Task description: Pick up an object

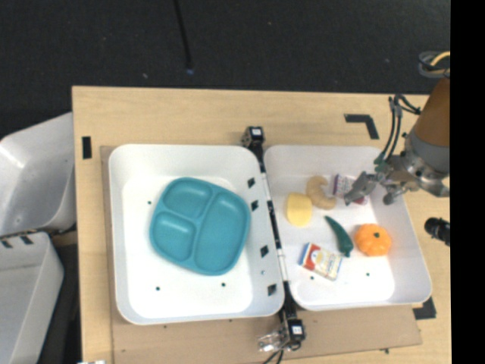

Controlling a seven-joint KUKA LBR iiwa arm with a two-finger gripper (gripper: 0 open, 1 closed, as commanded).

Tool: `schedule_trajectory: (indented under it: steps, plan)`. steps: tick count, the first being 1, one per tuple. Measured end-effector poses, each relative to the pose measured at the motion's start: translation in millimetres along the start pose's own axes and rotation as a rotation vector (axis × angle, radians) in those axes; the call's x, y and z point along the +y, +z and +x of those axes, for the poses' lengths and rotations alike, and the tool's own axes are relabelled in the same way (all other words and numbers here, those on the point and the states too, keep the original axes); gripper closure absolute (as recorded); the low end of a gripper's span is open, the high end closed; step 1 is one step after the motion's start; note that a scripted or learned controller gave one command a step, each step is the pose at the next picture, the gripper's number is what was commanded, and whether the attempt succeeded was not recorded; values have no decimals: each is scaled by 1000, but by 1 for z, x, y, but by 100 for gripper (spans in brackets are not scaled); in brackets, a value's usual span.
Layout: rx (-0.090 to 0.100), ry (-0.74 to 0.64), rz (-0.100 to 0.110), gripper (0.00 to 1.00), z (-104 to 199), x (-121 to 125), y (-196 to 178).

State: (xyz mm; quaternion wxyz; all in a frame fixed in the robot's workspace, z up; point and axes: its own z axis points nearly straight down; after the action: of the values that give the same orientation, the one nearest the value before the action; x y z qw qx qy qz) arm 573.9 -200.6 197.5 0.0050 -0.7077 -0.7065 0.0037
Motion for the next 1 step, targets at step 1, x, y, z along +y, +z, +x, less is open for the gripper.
schedule_trajectory:
  steps: [1]
  plan:
    - [-3, -3, -13, 0, 0, 3, -8]
